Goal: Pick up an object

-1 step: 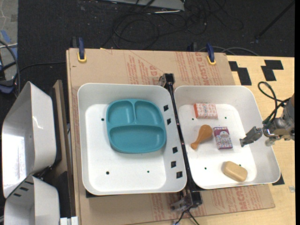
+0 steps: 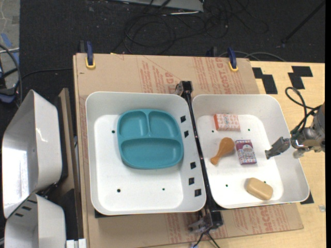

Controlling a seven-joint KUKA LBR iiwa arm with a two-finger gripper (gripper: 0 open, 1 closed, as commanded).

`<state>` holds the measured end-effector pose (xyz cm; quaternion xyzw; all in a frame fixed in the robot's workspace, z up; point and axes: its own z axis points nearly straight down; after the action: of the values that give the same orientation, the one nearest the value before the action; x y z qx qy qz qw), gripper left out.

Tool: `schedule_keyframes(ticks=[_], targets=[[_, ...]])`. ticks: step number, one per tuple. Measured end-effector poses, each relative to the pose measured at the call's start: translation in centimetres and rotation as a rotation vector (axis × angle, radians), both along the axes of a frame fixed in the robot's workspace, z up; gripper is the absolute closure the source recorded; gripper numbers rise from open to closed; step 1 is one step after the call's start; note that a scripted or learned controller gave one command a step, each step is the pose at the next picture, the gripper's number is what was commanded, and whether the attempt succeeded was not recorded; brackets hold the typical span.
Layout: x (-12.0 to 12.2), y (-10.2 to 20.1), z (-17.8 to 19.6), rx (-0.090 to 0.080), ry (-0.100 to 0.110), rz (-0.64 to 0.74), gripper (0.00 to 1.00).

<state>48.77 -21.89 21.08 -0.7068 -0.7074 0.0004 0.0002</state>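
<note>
The right bin holds several small objects. A pink and white box lies near its back. An orange-brown toy drumstick sits in the middle, with a purple packet just to its right. A tan oval lump rests near the front right corner. My gripper reaches in over the bin's right wall, about level with the purple packet and a short way to its right. It hangs apart from the packet, with nothing seen in it.
The left bin holds a teal divided plate. A black divider runs between the two bins. Both bins stand on a brown board. White containers stand off the bench at the left.
</note>
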Motion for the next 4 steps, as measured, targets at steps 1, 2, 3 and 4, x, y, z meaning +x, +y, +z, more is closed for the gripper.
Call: schedule_keyframes(ticks=[1, 2, 3, 4], targets=[[0.1, 0.6, -4.2, 0.000, 0.000, -0.002, 0.00], [-0.2, 0.5, -10.6, 0.002, 0.004, -0.003, 0.00], [-0.2, 0.6, -12.0, 0.001, 0.001, -0.002, 0.00], [-0.1, 0.6, -10.9, 0.000, -0.001, -0.001, 1.00]])
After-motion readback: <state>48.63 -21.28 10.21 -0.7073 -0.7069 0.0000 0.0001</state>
